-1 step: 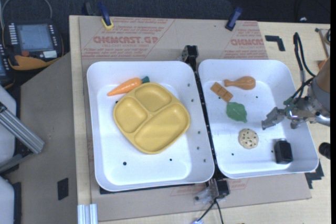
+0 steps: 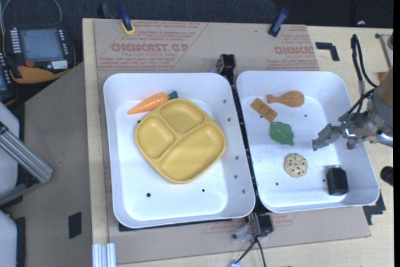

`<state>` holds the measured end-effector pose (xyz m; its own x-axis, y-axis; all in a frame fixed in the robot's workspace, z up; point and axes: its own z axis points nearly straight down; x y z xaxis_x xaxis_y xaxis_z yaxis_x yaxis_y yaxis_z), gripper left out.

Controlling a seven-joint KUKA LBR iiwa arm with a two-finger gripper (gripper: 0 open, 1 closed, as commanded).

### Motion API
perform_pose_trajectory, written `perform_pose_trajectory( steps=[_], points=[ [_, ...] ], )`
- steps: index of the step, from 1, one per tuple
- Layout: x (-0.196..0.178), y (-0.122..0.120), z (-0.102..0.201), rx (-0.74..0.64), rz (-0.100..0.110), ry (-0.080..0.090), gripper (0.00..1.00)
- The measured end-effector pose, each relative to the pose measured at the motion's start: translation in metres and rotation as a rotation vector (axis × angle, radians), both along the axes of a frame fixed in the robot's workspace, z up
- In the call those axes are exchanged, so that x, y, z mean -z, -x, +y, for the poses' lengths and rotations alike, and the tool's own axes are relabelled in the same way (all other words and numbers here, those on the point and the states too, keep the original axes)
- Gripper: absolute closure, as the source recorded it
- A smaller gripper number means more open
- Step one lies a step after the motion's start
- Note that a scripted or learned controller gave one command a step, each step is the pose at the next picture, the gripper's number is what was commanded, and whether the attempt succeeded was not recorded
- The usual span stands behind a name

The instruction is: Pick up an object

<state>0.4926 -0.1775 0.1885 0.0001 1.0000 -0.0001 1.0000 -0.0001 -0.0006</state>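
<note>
The right bin [image 2: 325, 87] holds five loose things. A round cookie [image 2: 295, 165] lies near its middle, toward the near side. Just beyond it sits a green leafy piece [image 2: 282, 133], and farther still a small brown block [image 2: 264, 110] and a tan drumstick [image 2: 287, 99], side by side along the far part of the bin. A black block [image 2: 337, 181] lies in the near right corner.

The gripper [image 2: 337, 137] hangs over the right part of this bin, between the green leafy piece and the black block, with its two fingers spread apart and nothing between them. The cookie is just to its near left, apart from it.

In the left bin [image 2: 119, 153], a yellow divided plate [image 2: 180, 141] takes up the middle, and a carrot [image 2: 149, 104] lies against its far left edge.
</note>
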Motion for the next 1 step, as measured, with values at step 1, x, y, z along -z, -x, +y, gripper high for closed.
perform_pose_trajectory(
  steps=[1],
  points=[
    [0.0628, -0.0012, 0.0051, 0.000, 0.007, -0.003, 0.00]
  ],
)
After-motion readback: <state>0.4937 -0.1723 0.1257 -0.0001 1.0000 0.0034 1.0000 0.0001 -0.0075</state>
